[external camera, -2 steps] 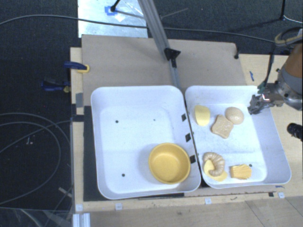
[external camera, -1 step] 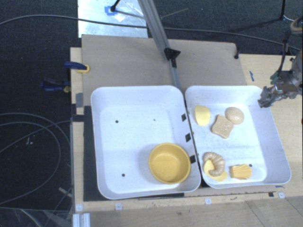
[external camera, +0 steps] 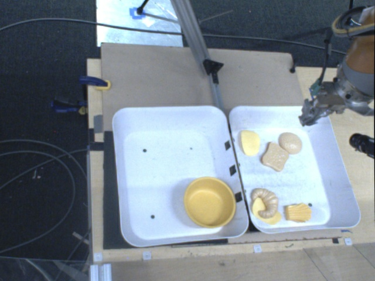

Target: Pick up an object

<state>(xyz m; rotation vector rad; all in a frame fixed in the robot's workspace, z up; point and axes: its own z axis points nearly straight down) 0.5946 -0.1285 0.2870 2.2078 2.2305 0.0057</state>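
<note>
The right bin (external camera: 340, 174) holds several pale food-shaped pieces: a yellow oval piece (external camera: 249, 142), a tan cracker-like square (external camera: 275, 156), a round beige bun (external camera: 290, 142), a curled croissant shape (external camera: 265, 202) and a ridged yellow wedge (external camera: 298, 212). My gripper (external camera: 309, 117) hangs over the bin's upper right corner, above and to the right of the bun, apart from every piece. Nothing shows between its tips.
A yellow bowl (external camera: 210, 201) sits in the left bin (external camera: 135, 157) near its front right corner. A grey pole (external camera: 193, 34) slants over the bench toward the bins' shared edge. A blue clamp (external camera: 88, 84) grips the bench's left edge.
</note>
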